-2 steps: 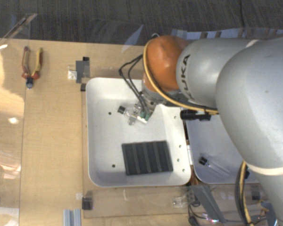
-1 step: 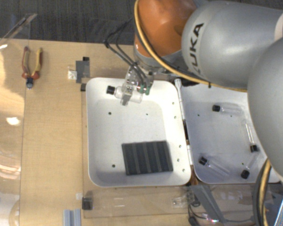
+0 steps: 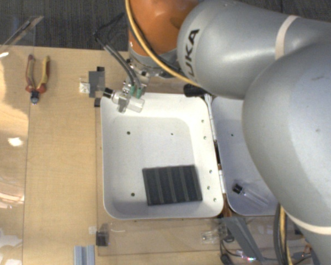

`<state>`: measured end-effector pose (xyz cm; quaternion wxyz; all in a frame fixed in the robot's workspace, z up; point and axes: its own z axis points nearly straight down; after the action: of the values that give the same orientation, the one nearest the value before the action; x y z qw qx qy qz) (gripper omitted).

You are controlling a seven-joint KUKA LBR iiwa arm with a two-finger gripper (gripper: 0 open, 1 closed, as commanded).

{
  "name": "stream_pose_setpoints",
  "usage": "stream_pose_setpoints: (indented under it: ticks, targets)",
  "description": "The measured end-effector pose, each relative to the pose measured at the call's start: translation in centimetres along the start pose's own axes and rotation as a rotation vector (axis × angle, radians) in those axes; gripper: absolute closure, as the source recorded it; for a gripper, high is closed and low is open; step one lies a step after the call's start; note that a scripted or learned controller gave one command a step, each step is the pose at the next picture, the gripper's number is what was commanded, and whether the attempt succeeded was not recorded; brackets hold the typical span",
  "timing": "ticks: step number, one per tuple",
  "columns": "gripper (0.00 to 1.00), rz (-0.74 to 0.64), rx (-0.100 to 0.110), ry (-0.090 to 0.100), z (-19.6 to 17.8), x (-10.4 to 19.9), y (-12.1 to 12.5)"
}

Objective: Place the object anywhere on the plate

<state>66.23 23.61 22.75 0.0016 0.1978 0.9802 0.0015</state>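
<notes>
**Reaching before the pick**

Poised with the gripper [image 3: 135, 86] over the left bin's [image 3: 115, 164] far corner; cannot tell whether apart or together. Judged next: crossing to the small black object [image 3: 237, 189] in the right bin [image 3: 227, 131], grasping it, then carrying it to the dark ribbed plate [image 3: 171, 185].

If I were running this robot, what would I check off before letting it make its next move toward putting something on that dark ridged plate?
1. Plate in place: the dark ridged plate lies flat in the left bin, near its front wall. Ok.
2. Plate surface free to receive something: nothing rests on it. Ok.
3. Tool position: the tool sits over the bin's far left corner, away from the plate. Not ok for placing yet.
4. Object held: a pale clear piece shows at the tool's tip, but whether it is a held object is unclear. Cannot tell.
5. Right bin: a small dark item lies there, the arm covering much of that bin. Cannot tell.
</notes>
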Motion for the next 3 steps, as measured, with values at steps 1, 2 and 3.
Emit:
stream_pose_setpoints:
  ticks: [1,2,3]
  targets:
    - [1.0,-0.001,-0.004,-0.002,-1.0,-0.1,0.1]
    - [1.0,-0.003,-0.008,-0.004,-1.9,-0.2,0.3]
    - [1.0,-0.004,-0.011,-0.006,-2.8,-0.3,0.4]
